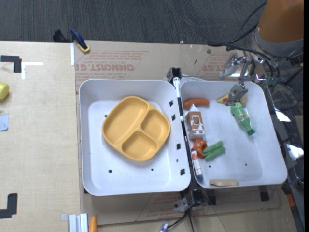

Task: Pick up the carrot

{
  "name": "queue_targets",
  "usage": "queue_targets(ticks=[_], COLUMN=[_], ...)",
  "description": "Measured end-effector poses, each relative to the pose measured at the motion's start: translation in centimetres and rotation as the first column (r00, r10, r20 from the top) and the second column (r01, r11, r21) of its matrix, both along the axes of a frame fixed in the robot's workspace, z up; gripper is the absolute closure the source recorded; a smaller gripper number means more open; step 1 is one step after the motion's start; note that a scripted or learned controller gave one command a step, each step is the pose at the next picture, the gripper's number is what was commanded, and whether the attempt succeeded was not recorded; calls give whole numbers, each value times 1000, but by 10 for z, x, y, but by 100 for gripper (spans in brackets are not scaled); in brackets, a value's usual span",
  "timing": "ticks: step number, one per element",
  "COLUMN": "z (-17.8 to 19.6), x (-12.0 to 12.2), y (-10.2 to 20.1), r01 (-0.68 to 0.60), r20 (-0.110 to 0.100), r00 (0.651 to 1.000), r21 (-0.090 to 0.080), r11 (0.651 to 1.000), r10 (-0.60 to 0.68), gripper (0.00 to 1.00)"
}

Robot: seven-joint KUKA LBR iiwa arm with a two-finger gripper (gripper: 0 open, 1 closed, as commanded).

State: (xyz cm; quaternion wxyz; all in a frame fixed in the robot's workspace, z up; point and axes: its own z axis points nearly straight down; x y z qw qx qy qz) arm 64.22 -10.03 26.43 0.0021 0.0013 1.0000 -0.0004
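- Camera view: my fingers (pixel 236 95) hang over the far part of the right bin (pixel 251 163), low above its floor, just beside a small yellow wedge (pixel 223 99) and the top end of a green bottle (pixel 243 119).
- From this slant I cannot tell whether they stand wide or narrow. Nothing shows between them.
- The carrot (pixel 195 102), as I read it, is the long orange piece near the far left corner of the same bin, close to the wall shared with the left bin (pixel 96 173).
- It lies flat, its long axis running left to right in the view, roughly along the far wall.
- From my fingers it lies toward the view's left at about the same depth, with the yellow wedge between us.
- Just nearer the camera than the carrot is a small carton (pixel 195 123), close to it but apart.
- Further down, a red piece (pixel 199 145) touches a green one (pixel 214 150). They might be mistaken for a carrot, so my reading is a judgement.
- I judge the coming move to be a sideways shift over the wedge, then closing across the carrot's short width.
- A yellow divided plate (pixel 136 128) sits in the left bin, well apart from all this.
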Motion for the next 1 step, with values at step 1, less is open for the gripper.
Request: queue_targets(ticks=[1], z=[-93], x=[-26], y=[-77], r01=[-87], r20=[0], r00=[996], r21=[0], r11=[996], r10=[87], gripper=[0])
